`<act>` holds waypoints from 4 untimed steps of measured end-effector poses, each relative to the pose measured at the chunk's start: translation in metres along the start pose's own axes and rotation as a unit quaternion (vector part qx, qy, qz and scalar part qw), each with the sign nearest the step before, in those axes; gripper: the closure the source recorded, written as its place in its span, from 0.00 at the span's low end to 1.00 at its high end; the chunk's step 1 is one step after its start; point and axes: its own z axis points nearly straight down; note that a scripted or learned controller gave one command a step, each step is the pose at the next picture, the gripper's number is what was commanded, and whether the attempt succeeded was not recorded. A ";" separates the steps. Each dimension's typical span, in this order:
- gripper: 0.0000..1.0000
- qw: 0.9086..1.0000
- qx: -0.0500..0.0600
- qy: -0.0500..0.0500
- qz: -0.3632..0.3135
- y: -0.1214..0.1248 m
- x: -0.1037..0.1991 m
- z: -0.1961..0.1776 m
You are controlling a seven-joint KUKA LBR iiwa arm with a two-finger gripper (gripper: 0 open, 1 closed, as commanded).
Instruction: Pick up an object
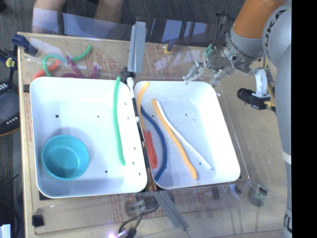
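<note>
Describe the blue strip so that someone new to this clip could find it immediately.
Look at the right-hand white bin, along its left wall. The blue strip curves there from the upper left down to the bin's bottom edge. It is the only dark blue piece, lying between a short red strip and a long orange one.

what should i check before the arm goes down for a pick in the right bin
1. Gripper carrying nothing: ok, nothing shows between its fingers.
2. Gripper over a target: not ok, it hangs at the right bin's far rim.
3. Targets in that bin: ok, orange strip, white strip, blue strip, red strip.
4. Strips apart: not ok, orange and white lie touching.
5. Red strip reachable: cannot tell, it hugs the wall.
</note>
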 end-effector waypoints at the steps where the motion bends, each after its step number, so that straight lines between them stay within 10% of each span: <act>1: 0.00 1.000 0.001 0.000 0.023 -0.047 0.034 0.120; 2: 0.00 1.000 -0.001 -0.001 -0.014 -0.067 0.031 0.197; 3: 1.00 1.000 -0.001 -0.003 -0.016 -0.066 0.029 0.186; 4: 0.00 1.000 -0.001 -0.003 -0.016 -0.066 0.029 0.186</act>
